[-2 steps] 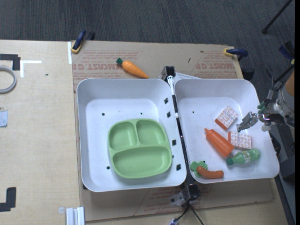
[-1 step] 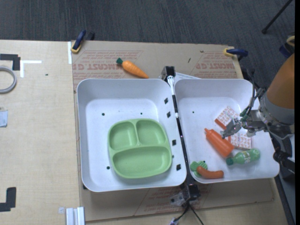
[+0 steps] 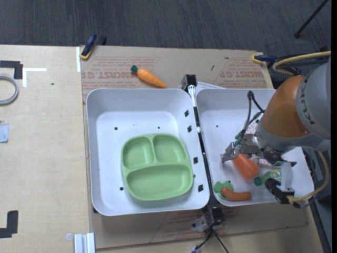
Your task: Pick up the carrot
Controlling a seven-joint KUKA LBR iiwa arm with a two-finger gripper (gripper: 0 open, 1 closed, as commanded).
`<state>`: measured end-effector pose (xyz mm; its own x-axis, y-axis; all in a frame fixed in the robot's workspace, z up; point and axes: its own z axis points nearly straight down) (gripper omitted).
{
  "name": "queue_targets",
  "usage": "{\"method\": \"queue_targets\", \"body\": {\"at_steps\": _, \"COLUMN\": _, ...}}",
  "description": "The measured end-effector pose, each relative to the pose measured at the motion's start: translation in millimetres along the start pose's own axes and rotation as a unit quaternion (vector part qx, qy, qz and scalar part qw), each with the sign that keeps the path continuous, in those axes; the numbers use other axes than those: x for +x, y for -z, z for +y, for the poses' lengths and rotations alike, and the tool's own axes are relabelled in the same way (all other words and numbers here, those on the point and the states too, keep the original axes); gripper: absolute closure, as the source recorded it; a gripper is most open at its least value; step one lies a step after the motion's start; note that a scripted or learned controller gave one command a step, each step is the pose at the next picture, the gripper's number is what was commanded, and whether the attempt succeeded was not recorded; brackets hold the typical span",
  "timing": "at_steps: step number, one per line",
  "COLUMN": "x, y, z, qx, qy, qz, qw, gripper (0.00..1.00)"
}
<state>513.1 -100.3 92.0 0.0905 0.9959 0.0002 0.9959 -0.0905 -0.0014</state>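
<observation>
**Arm low in the right bin, beside an orange piece; one carrot lies outside the bins**

The arm (image 3: 295,109) reaches in from the right of the frame and bends down into the right bin (image 3: 221,107). Its jaws sit low in the lower middle of that bin, amid cables and metal parts. I cannot tell whether they are open or closed.

Just below and right of the jaws lies a stubby orange piece (image 3: 246,166), touching or nearly touching the metal; whether it is gripped cannot be made out. Nearer the bin's lower edge lies a slim orange-red carrot (image 3: 237,195) on its side, its green top (image 3: 223,186) pointing left. A small green thing (image 3: 258,181) lies near the arm's lower parts.

A second carrot (image 3: 149,77), bright orange with a green stub at its left end, lies on the cardboard sheet (image 3: 237,73) in the upper middle of the frame, just above the left bin (image 3: 100,141) and outside both bins.

The left bin bears a green divided plate (image 3: 157,166) with three compartments. A blue clamp (image 3: 88,45) sits at the cardboard's upper left corner on the bench (image 3: 42,157).
</observation>
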Motion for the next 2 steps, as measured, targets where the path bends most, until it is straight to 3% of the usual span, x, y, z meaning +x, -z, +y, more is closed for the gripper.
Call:
{"method": "queue_targets", "body": {"at_steps": 1, "x": -0.4, "y": 9.5, "z": 0.6, "qx": 0.0, "qy": -0.001, "qz": 0.0, "qw": 1.0, "gripper": 1.0}}
{"method": "queue_targets", "body": {"at_steps": 2, "x": 21.2, "y": 100.0, "z": -37.3, "qx": -0.001, "qy": -0.012, "qz": 0.0, "qw": 0.9999, "gripper": 1.0}}
